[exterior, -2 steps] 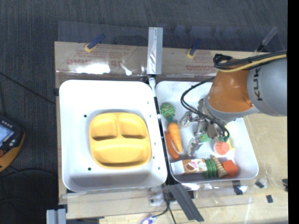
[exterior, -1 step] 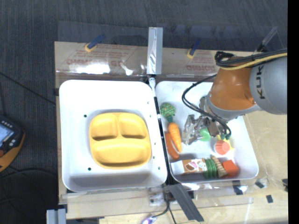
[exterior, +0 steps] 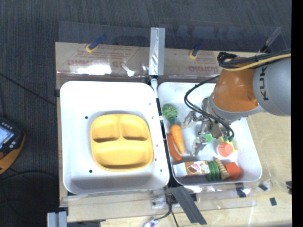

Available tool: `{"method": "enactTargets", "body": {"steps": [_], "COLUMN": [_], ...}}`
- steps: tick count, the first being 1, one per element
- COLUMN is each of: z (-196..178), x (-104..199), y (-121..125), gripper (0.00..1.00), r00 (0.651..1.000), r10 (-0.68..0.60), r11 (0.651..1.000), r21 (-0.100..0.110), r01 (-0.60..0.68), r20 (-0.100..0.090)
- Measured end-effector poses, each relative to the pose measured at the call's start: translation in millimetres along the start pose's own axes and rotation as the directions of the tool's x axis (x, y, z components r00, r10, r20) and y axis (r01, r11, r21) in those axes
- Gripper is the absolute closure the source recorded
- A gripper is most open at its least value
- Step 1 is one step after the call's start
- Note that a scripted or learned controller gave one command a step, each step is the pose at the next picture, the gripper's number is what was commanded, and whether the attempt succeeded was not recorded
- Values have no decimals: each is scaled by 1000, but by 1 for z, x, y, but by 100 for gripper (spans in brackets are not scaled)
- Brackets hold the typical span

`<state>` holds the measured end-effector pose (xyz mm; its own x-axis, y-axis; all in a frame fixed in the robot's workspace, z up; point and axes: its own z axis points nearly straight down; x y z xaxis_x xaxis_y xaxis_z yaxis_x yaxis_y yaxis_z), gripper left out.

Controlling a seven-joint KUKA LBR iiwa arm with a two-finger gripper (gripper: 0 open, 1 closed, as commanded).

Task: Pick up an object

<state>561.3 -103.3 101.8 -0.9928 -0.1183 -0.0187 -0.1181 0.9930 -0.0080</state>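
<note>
My gripper (exterior: 202,137) hangs low over the middle of the right bin (exterior: 251,171), under the orange wrist band, and its fingers look open with nothing between them. An orange carrot (exterior: 176,135) lies just left of it, with a red sausage-like piece (exterior: 172,151) beside that. A green knobbly toy (exterior: 169,111) sits at the upper left of this bin. To the gripper's right rests a round pink-orange toy (exterior: 225,149). Along the bin's front edge lie a brown box (exterior: 195,168), a green ridged piece (exterior: 217,169) and an orange block (exterior: 233,170).
The left bin (exterior: 75,103) holds a yellow divided plate (exterior: 122,141). A thin raised wall (exterior: 160,126) separates the two bins. Black cables loop from the wrist over the back of the right bin. Taped cardboard lines the bench behind both bins.
</note>
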Motion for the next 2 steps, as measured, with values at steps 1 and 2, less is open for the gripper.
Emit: {"method": "enactTargets", "body": {"steps": [1,2], "z": [-13,12], "x": [-83,-24], "y": [-37,-54], "gripper": [0,0], "r00": [981,977], "r10": [-194,-212], "r11": [981,977], "r21": [-8,-6], "r01": [194,212], "r20": [-13,-7]}}
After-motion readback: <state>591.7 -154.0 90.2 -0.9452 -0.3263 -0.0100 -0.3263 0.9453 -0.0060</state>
